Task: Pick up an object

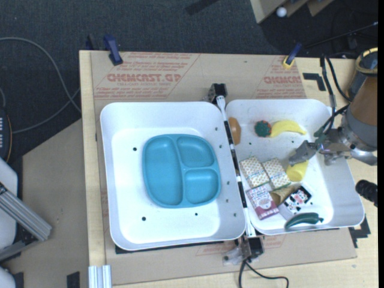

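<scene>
The right bin (pixel 342 203) holds several small objects. At the back lie a yellow banana (pixel 288 128), a green ball (pixel 262 128) and a brown oval piece (pixel 234 131). Two checkered packets (pixel 264 173) lie mid-bin beside a yellow object (pixel 296 172). Nearer the front are a maroon packet (pixel 262 200), a black-and-white box (pixel 296 200) and a green curved piece (pixel 303 221). My gripper (pixel 302 153) reaches in from the right and sits just above the yellow object, right of the checkered packets. Nothing shows in its grasp.
A blue divided plate (pixel 180 170) lies in the middle of the left bin (pixel 120 125). The bins meet at a black-clipped seam (pixel 231 155). The grey arm with its orange band (pixel 363 110) hangs over the right bin's right rim.
</scene>
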Controlling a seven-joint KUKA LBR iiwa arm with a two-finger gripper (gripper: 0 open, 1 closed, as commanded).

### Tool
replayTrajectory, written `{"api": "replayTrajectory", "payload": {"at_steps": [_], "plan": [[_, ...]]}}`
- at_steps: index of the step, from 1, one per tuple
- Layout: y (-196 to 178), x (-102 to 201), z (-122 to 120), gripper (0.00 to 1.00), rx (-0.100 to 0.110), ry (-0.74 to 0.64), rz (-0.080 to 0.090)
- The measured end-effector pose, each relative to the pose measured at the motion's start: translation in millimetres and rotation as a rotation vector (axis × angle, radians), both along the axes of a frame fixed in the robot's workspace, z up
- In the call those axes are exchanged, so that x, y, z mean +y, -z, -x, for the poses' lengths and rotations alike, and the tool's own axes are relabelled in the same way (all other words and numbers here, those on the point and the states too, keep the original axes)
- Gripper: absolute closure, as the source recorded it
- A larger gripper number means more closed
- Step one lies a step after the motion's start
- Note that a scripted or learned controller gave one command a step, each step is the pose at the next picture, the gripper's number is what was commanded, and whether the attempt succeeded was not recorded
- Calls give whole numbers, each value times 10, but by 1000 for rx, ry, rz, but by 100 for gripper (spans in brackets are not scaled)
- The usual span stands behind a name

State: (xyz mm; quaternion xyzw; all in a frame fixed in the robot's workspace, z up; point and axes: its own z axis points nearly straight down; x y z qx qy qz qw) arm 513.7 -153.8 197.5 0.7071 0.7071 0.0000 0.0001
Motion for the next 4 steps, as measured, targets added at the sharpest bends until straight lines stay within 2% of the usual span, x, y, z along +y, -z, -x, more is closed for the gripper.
{"api": "replayTrajectory", "payload": {"at_steps": [1,2,3,4], "plan": [[1047,-143,-5,0,-2,0,1],[1098,13,-220,0,-6,0,3],[983,2,-236,100,-12,2,6],[123,859,-779,100,-1,-2,-1]]}}
